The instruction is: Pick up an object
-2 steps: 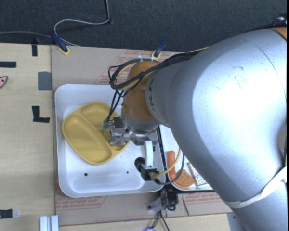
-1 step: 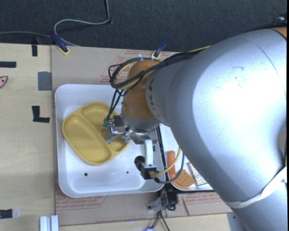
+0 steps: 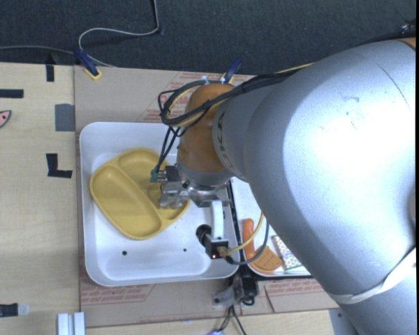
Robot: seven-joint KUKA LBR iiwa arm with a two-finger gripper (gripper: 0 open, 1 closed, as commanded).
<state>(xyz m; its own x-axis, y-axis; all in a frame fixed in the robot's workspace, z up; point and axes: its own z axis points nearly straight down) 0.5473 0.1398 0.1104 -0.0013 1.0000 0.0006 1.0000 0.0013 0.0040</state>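
A yellow two-compartment plate [image 3: 126, 195] lies in the left half of the left white bin [image 3: 153, 267]. My gripper [image 3: 172, 194] is down at the plate's right edge, over the seam between its two compartments, and the wrist with its orange band hides how it meets the plate. An orange carrot-like piece [image 3: 248, 233] and a flat orange-brown piece [image 3: 265, 261] lie in the right bin, mostly hidden under my arm.
My grey arm [image 3: 335, 173] covers most of the right bin and the view's right side. Black cables [image 3: 169, 110] loop above the wrist. A patterned card [image 3: 289, 255] lies near the orange pieces. Cardboard bench surface [image 3: 28, 222] stretches to the left of the bins.
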